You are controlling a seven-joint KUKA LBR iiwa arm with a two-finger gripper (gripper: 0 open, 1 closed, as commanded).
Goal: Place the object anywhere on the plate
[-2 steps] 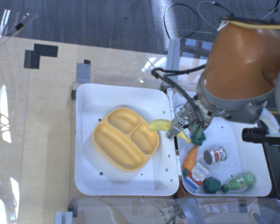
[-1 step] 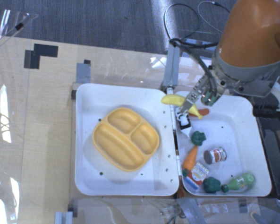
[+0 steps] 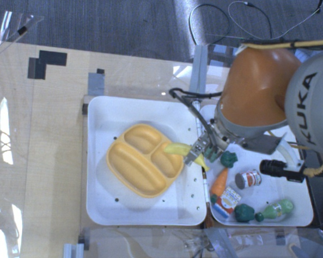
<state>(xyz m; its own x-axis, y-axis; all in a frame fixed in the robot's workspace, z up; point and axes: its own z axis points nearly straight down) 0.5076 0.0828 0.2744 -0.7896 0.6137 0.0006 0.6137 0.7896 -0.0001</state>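
Camera view, arm: the grey KUKA arm [image 3: 310,102] reaches in from the right, its orange band [image 3: 259,85] hanging over the seam between the two bins.
Camera view, claw: the claw [image 3: 199,153] points down and to the left, just past the right rim of the plate; its fingers close narrowly on the banana, which shows between them.
Camera view, banana: the yellow banana [image 3: 177,149] lies slantwise, its left end over the plate's upper right compartment and its right end running under the fingers; whether it rests on the plate or is lifted slightly off it is hard to say from this angle.
Camera view, plate: the yellow divided plate [image 3: 143,160] sits in the middle of the left bin, tilted, with one long compartment and two smaller ones.
Camera view, left bin: the white left bin [image 3: 99,204] carries the plate.
Camera view, right bin: the white right bin [image 3: 303,216] holds a carrot [image 3: 219,182], a small can [image 3: 248,179], a green bottle [image 3: 276,210], a dark green vegetable [image 3: 244,212] and another green piece [image 3: 228,159] near the claw.
Camera view, worktop: the pale wooden worktop [image 3: 39,162] bears both bins side by side.
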